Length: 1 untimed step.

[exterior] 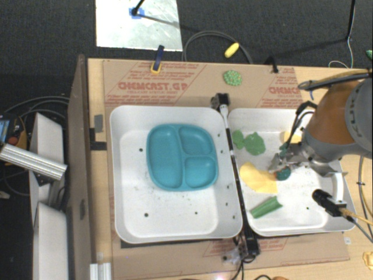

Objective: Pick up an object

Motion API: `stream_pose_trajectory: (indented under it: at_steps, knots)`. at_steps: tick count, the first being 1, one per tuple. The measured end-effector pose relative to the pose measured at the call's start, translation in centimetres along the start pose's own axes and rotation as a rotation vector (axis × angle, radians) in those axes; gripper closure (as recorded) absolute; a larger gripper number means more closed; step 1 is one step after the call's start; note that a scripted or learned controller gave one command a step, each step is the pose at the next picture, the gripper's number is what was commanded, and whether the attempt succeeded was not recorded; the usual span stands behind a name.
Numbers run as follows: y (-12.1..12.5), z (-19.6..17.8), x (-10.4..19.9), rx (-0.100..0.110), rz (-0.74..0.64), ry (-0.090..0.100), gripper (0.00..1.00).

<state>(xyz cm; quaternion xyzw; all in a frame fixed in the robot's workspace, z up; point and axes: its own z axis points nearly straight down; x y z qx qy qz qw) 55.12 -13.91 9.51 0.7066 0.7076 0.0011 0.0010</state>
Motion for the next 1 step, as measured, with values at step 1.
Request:
stream_pose_trajectory:
  at_steps: [1]
  knots:
    - [5.68,-9.55,6.83,-0.011,-0.011,0.000,1.00]
